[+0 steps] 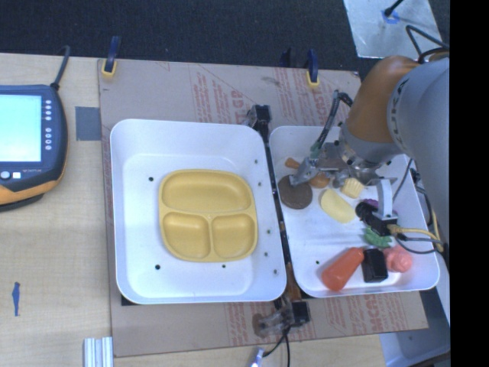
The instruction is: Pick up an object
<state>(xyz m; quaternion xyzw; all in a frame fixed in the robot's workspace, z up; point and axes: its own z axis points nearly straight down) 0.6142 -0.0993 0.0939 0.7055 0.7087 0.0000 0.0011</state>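
The grey arm with its orange band reached in from the right, its claw (330,165) lowered over the upper left part of the right bin (306,277), among a cluster of small things. Whether the claw was parted or closed could not be told from above, and nothing was plainly seen between its tips, so the pick looked not yet made: the reach appeared done, while the grasp and the lift were left.

Closest to the claw lay a brown round piece (296,193) with a thin handle running up and to the right towards the claw, its long axis on that diagonal. Just beside it sat a pale yellow lump (337,205), long axis sloping from upper left to lower right. Which of the two was the target could not be told.

Lower in the same bin an orange carrot-like piece (341,268) lay slanted, pointing up to the right, beside a black block (374,265) and a pink piece (399,261). The left bin (130,205) held a yellow divided tray (208,213).
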